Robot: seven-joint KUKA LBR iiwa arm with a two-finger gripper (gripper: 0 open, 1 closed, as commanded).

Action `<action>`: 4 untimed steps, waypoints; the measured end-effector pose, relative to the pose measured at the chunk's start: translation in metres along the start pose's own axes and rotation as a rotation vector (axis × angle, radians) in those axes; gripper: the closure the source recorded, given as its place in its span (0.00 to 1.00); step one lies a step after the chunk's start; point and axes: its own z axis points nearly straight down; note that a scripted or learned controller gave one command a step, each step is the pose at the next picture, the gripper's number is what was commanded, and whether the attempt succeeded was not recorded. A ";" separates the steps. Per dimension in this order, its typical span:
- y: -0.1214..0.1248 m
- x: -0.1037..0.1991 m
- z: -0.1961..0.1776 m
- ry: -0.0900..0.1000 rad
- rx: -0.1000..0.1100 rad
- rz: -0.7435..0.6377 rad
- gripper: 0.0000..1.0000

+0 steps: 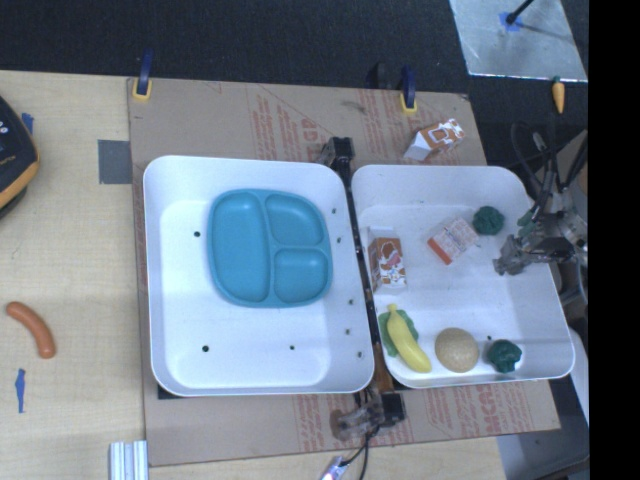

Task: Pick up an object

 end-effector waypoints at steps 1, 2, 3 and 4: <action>0.000 0.000 0.000 0.000 -0.001 0.000 0.00; 0.056 -0.002 0.116 0.000 0.002 -0.001 0.00; 0.099 0.030 0.114 0.001 -0.002 0.000 0.00; 0.098 0.029 0.104 0.000 0.000 -0.004 1.00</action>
